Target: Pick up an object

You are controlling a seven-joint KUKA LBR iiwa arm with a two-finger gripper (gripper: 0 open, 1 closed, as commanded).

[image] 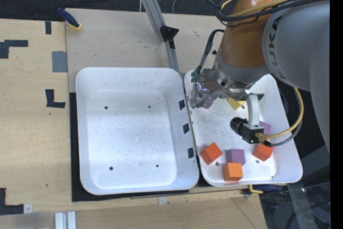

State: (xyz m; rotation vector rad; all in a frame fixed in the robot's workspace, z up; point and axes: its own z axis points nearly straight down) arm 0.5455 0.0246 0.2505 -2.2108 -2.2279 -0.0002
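Over the right bin (286, 171), near its upper left corner, the gripper (202, 95) hangs from the grey arm (300, 40) with its orange band (249, 13); whether it is parted or closed cannot be told from this angle. Along that bin's lower part lie three orange blocks (211, 153) (232, 171) (262, 152) and a purple block (235, 156), well apart from the gripper. Beside the wrist, a yellow piece (236, 104) peeks out. Left bin (128, 131): bare white floor.
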